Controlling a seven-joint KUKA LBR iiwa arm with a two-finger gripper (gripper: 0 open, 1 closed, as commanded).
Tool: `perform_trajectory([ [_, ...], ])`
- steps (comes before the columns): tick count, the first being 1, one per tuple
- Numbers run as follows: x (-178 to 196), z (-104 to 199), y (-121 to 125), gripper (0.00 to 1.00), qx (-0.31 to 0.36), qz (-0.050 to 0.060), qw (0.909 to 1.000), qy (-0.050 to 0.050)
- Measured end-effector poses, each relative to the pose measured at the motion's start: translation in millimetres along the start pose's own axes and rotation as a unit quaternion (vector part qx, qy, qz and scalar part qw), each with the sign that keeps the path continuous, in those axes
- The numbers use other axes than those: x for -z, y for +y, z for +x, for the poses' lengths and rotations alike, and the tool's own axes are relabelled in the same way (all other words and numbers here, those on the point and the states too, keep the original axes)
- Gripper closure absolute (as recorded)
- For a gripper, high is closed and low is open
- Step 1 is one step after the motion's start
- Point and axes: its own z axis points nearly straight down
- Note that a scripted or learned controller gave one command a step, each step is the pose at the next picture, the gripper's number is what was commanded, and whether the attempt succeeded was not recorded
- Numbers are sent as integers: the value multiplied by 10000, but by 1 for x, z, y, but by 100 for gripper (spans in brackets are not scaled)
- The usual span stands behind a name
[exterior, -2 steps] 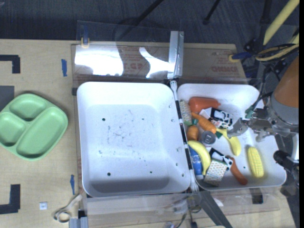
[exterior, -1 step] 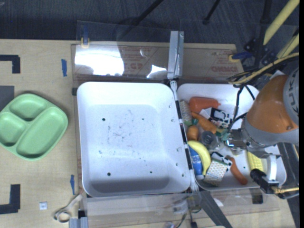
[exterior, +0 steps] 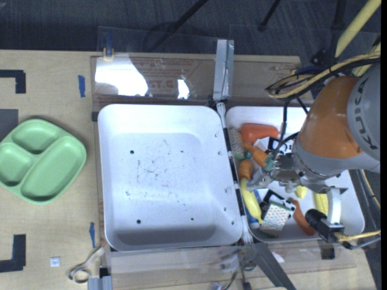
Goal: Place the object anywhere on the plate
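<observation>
You have the green plate (exterior: 40,161) out on the desk (exterior: 54,95), left of both bins and well apart from the tool. It lies flat and has three compartments. The longest one runs on a slant from near left to far right, and the two smaller ones sit on its far-left side.

The things you could pick from all lie in the right bin (exterior: 269,115), crowded toward its left wall. You cannot tell from this view which of them is the one meant. A yellow banana-shaped piece (exterior: 250,201) lies just beside that wall, its long axis running far to near along it. A fat orange piece (exterior: 260,130) lies at the far end, its long axis across the bin. A smaller orange piece (exterior: 259,156) sits between those two on a slant. A pale checkered piece (exterior: 276,216) and a red-orange piece (exterior: 300,217) lie at the near end.

Your tool (exterior: 272,171) is over the middle of that clutter, carried by the arm (exterior: 329,132), which reaches in from the right and covers much of the bin. The wrist hides its working end, so you cannot tell how wide it stands, or whether it holds or touches anything.

The left bin (exterior: 163,162) lies between the plate and the tool, its white floor scuffed with faint marks. The desk is pale wood with black tape marks (exterior: 13,80) and a strip of blue tape (exterior: 81,84). A clear panel (exterior: 157,71) stands behind the bins, with dark carpet (exterior: 60,11) beyond.
</observation>
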Motion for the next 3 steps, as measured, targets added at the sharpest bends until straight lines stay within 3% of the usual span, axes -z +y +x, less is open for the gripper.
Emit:
perform_trajectory([
  [1,46,-16,17,0,-1099,-4,9939,-6],
  [2,55,-15,18,100,-1089,10,9941,-11],
  [3,0,25,-2,100,382,9,9993,2],
])
